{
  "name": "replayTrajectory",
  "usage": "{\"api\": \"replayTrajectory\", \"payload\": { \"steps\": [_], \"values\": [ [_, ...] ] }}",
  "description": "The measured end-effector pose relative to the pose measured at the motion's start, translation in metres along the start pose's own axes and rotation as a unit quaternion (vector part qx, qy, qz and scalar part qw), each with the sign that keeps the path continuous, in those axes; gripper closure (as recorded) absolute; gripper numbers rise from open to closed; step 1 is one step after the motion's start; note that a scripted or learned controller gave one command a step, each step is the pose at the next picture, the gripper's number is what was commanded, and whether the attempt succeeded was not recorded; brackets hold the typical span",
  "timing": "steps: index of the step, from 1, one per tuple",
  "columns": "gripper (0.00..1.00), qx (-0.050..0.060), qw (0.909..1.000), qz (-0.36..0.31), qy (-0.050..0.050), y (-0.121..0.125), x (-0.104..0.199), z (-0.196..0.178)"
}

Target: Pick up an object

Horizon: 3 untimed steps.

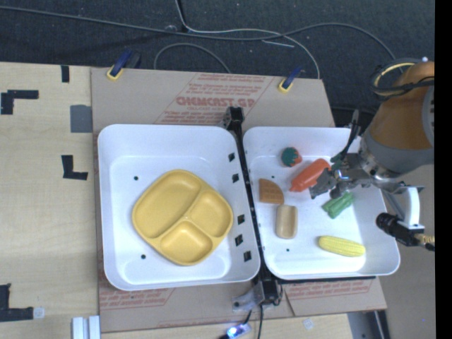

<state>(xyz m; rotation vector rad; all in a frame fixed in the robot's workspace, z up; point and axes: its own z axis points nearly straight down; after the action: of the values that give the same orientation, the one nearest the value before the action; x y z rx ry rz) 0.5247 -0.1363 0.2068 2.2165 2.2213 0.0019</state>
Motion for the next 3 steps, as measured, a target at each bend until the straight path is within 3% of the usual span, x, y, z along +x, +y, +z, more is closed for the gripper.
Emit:
{"api": "replayTrajectory", "payload": {
  "steps": [1, 3],
  "values": [
    [1.00, 0.001, 1.0000, 0.000, 0.000, 0.001, 0.000, -0.042],
    [1.00, 0.003, 1.0000, -0.003, 0.002, 0.046, 0.111, -0.022]
  ]
}}
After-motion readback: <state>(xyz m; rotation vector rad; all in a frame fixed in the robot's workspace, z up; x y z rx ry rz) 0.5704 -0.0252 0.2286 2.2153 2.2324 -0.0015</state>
